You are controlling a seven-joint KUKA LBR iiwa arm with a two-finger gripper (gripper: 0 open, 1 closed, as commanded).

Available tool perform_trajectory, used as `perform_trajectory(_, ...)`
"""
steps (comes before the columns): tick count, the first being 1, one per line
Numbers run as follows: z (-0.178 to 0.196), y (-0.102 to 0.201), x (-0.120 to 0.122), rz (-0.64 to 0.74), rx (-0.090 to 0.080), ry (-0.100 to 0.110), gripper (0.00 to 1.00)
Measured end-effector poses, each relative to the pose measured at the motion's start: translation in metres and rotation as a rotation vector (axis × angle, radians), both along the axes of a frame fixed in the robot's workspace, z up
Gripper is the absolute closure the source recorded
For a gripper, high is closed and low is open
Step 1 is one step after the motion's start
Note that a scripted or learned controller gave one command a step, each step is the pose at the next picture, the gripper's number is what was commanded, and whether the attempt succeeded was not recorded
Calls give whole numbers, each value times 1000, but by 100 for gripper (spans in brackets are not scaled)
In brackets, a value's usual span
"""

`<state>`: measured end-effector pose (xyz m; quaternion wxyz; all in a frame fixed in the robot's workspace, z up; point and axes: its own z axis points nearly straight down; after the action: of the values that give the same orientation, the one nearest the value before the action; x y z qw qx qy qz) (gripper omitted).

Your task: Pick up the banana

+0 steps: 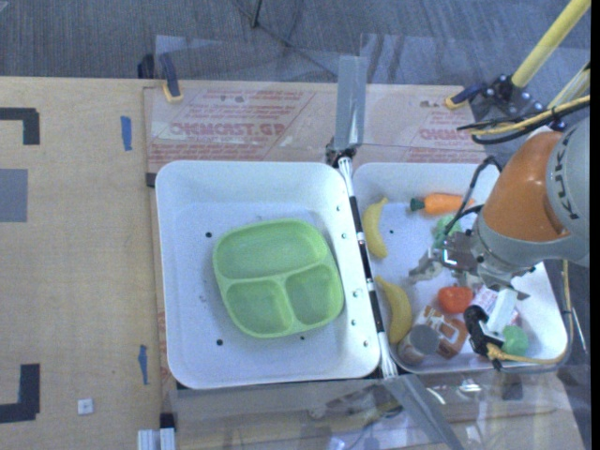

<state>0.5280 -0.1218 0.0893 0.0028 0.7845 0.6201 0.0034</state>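
Observation:
Two yellow bananas lie in the right bin (553, 319). One banana (375, 229) rests against the bin's left wall near the back. The other banana (397, 310) lies at the front left, next to a brown can (433, 337). My gripper (428, 259) hangs over the middle of the right bin, between the two bananas and to their right. Its fingers stand apart with nothing between them, and it touches neither banana. The grey arm with its orange band (525, 198) reaches in from the right.
An orange carrot (443, 202) lies at the back of the right bin. A red fruit (456, 298), a white packet (497, 304) and a green item (514, 337) crowd its front right. The left bin (178, 251) holds a green divided plate (277, 277).

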Motion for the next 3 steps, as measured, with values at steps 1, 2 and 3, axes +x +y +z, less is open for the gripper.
perform_trajectory(1, -1, 17, 30, -350, -1, 0, 0)
perform_trajectory(2, 9, 16, 30, -350, -4, 0, 100)
perform_trajectory(3, 9, 16, 30, -350, -4, 0, 0)
